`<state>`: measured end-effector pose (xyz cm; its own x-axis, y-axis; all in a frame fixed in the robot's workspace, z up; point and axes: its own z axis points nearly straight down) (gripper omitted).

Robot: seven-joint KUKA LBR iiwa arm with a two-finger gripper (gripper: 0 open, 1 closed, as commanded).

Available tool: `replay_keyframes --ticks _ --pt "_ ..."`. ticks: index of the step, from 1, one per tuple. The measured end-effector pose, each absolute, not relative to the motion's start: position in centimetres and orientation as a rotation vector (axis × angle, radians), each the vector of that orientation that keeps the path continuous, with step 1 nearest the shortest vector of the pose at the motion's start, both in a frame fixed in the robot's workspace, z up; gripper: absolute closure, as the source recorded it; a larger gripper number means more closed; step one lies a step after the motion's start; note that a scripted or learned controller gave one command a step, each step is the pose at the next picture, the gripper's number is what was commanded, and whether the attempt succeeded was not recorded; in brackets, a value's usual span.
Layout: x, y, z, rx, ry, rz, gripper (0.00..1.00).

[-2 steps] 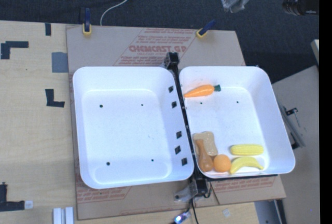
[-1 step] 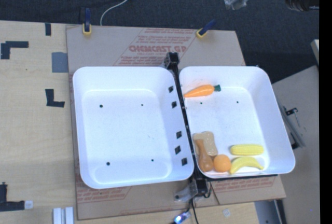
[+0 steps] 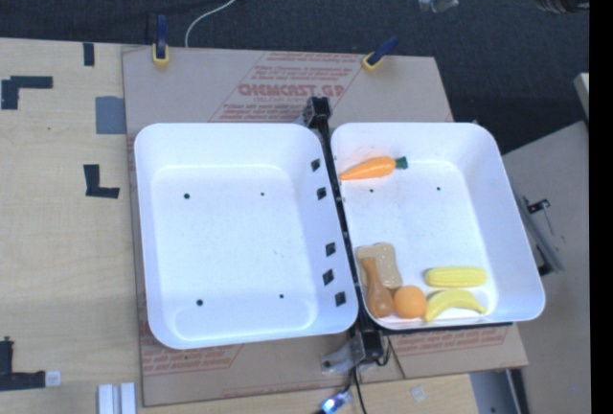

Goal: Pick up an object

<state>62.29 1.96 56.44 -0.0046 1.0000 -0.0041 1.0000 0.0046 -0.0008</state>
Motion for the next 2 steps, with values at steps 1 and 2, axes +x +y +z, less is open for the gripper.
replay_keyframes --ticks 1,2 --pt "66.8 9.5 53.1 2.219 2.231 -0.005 1.0" --pt "66.8 16.5 53.4 2.214 2.231 0.0 1.0"
